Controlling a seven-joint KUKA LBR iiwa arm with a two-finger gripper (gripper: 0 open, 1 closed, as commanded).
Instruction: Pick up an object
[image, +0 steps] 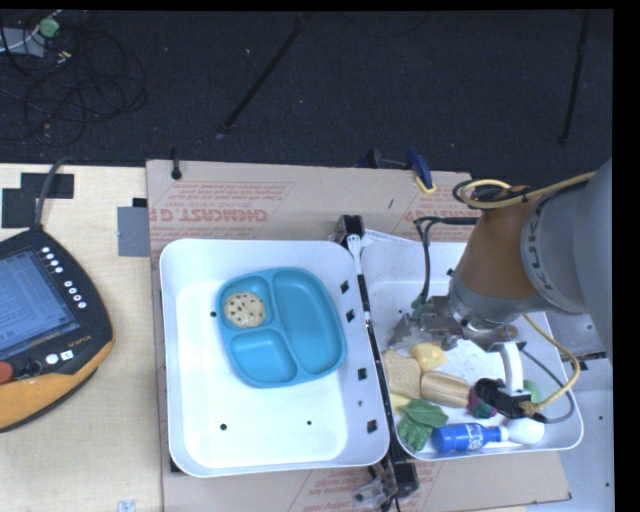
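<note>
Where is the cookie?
The cookie sits in the upper-left compartment of the blue plate, inside the left white bin.

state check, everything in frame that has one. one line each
end effector: down in the right bin, above the pile; fingers not discernible
blue divided plate: flat in the left bin, right way up
cookie: lying in the plate's upper-left compartment
blue bottle: lying on its side at the right bin's front edge
green leaf toy: lying flat beside the bottle
teach pendant: screen lit
</note>
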